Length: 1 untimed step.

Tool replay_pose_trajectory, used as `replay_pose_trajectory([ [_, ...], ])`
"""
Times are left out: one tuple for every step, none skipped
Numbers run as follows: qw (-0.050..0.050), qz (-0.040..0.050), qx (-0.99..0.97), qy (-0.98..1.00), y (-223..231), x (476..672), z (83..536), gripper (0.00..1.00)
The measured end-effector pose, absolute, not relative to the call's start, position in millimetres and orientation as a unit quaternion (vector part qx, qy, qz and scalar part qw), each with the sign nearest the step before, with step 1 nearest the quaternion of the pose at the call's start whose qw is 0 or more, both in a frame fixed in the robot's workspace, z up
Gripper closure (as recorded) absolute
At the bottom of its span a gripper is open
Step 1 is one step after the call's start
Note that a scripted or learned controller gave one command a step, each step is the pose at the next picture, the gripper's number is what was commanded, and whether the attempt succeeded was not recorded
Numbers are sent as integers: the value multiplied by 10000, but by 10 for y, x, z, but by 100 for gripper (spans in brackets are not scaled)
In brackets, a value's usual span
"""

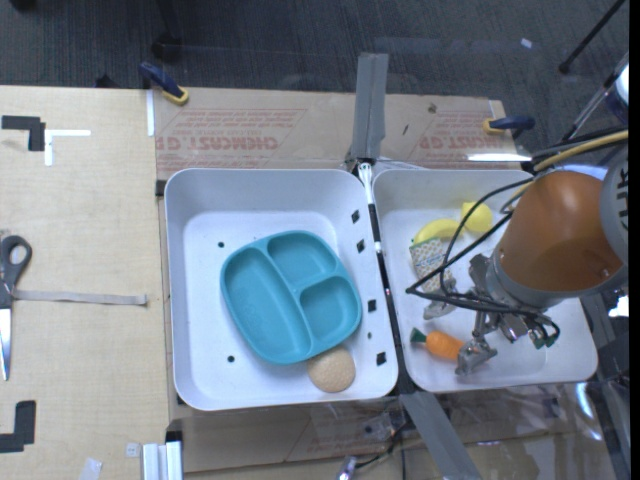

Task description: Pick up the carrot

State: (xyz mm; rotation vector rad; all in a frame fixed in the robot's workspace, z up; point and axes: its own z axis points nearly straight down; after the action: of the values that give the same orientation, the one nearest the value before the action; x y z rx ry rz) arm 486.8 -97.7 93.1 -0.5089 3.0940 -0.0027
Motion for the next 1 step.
replay_pose_trajectory([
  [25,-6,-1989,9800,-913,4918,932,0],
])
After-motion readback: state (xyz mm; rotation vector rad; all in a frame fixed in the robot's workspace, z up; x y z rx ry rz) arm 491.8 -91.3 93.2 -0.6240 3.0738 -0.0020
